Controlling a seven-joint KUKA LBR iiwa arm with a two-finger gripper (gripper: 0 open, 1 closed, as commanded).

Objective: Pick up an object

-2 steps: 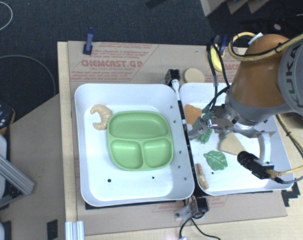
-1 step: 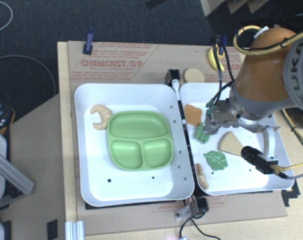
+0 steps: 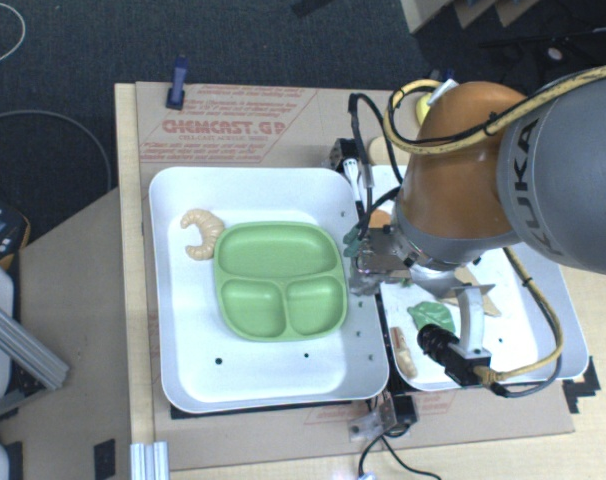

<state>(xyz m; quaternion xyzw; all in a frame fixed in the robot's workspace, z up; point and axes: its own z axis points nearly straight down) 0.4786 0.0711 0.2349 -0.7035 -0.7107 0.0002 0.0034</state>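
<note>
grey arm (image 3: 568, 168), orange band (image 3: 458, 163), black and yellow cables (image 3: 543, 353).

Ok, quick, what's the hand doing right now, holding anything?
Hand: cannot be told. It sits low over the inner edge of the right shallow white bin, hidden under the grey arm's orange wrist band; nothing is seen in its grip.

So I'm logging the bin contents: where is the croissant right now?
The croissant lies in the left bin of the camera view, near its upper left corner, right beside the upper left edge of the green divided plate.
</note>
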